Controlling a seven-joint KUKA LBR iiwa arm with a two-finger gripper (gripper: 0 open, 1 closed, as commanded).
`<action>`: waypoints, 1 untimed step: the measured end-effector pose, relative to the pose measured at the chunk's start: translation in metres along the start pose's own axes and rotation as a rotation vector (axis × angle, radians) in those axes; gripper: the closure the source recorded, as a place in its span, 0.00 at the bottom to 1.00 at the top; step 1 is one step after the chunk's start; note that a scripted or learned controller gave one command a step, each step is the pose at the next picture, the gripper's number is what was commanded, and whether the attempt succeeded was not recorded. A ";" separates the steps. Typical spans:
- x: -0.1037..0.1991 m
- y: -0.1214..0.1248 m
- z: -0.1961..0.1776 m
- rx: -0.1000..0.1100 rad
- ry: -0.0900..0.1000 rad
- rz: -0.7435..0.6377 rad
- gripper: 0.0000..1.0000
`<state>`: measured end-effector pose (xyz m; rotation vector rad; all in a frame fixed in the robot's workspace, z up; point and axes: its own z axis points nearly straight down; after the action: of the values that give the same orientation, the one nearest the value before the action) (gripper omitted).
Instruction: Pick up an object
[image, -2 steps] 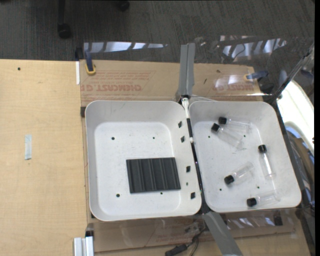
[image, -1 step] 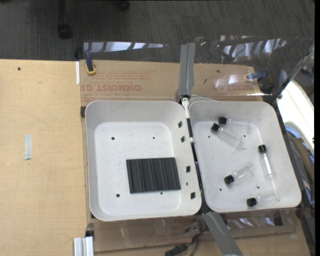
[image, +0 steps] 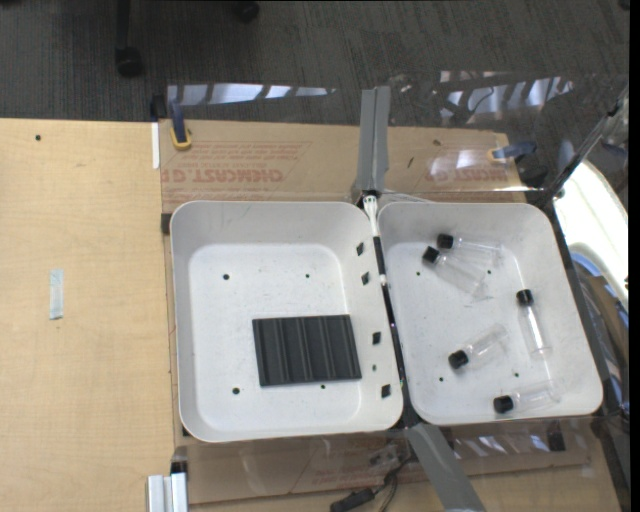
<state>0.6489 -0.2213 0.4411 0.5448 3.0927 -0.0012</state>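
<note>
On a cardboard sheet (image: 240, 160) two shallow white bins sit side by side, seen from above at a slant, their inner rims touching.

The left bin (image: 178, 300) holds one thing: a black rectangular ribbed pad (image: 306, 350), lying flat towards the near side of the bin floor, a little right of centre.

The right bin (image: 420, 330) holds five small clear vials with black caps, all lying on their sides and apart from the pad. Two lie close together near the far side: the first vial (image: 468, 245) has its cap to the left, and the second vial (image: 455, 272) lies just beside it, slanting toward the near right. A third vial (image: 532, 322) lies along the right side, cap at its far end. A fourth vial (image: 478, 349) lies near the middle of the near half, cap at the near left. A fifth vial (image: 525, 399) lies in the near right corner against the wall, cap to the left.

Whether the claw is open, closed or gripping anything cannot be told. All the vials and the pad rest on the bin floors.

A grey metal bar (image: 373, 140) runs away from the point where the bins meet. To the left is a pale wooden benchtop (image: 80, 200) with a small grey strip (image: 56, 295) lying on it. Dark carpet (image: 300, 40) lies beyond the bench.
</note>
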 end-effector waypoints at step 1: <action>-0.002 0.001 -0.001 0.000 -0.003 -0.069 1.00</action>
<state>0.6516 -0.2211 0.4426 0.4377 3.1065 -0.0020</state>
